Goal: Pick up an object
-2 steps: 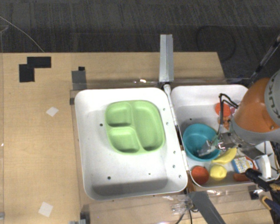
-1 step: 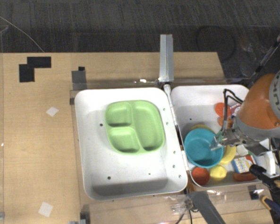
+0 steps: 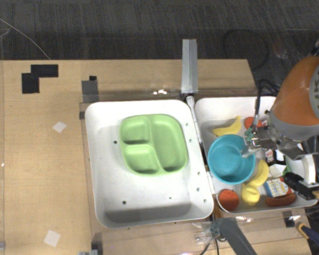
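We see the gripper point(image 3: 251, 144) over the blue bowl's point(image 3: 231, 158) right rim in the right bin point(image 3: 218, 111) (bowl upright, mouth upward); its grip we cannot tell.

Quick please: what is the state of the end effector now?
End effector: at the rim of the blue bowl; open or closed cannot be told.
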Tool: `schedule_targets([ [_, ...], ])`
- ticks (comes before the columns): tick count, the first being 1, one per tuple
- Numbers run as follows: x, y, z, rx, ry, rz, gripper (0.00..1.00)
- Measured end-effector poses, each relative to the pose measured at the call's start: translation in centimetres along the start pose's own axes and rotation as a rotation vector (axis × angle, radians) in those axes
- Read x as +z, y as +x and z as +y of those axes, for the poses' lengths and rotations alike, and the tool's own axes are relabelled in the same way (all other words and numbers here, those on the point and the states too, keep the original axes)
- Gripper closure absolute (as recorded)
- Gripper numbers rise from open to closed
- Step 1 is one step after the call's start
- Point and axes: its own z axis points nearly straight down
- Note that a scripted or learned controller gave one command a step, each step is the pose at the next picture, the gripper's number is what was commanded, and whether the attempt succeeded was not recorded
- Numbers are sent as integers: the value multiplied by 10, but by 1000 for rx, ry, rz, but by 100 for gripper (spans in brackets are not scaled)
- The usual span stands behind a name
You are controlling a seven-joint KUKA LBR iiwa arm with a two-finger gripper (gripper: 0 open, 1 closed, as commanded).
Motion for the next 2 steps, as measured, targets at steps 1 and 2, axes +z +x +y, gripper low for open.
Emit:
schedule_targets([
  [1,92,-31,-21,-71,-2,8,100],
  [2,-78,15,47,133,17,20,100],
])
